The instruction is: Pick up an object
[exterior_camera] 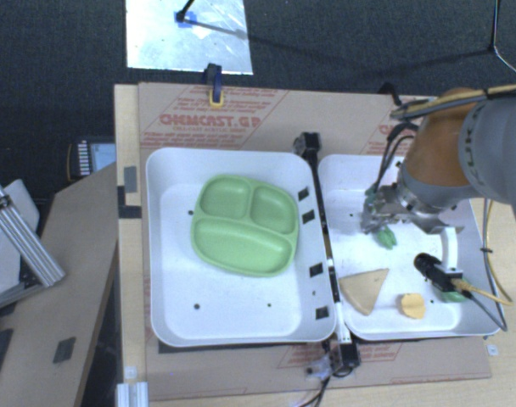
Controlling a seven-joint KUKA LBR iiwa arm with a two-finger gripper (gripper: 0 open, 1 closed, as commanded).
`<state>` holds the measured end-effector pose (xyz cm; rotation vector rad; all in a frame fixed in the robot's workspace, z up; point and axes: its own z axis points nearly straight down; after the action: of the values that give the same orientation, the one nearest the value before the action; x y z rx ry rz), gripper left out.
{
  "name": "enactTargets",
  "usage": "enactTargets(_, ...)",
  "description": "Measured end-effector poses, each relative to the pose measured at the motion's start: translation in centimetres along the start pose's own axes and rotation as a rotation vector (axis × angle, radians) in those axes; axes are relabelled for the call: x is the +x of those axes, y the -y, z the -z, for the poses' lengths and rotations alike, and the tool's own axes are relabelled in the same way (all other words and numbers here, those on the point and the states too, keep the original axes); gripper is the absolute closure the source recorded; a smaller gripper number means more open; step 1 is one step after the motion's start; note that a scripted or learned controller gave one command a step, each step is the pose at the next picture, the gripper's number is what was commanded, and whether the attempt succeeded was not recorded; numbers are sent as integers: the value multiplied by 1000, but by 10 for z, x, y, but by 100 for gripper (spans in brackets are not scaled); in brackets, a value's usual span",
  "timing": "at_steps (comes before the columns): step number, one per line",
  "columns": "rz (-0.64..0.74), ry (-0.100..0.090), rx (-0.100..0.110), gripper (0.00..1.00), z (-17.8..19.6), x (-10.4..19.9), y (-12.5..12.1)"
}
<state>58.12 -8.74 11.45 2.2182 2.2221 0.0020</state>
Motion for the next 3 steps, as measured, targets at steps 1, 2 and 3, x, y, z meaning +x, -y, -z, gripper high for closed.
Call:
enactTargets(1, -2, 1, -3, 100, 52, -11, -1)
enactTargets(2, 1, 1, -4, 100, 98, -16, -8)
enactTargets(3, 2, 1, -5, 100, 153, -16, -9)
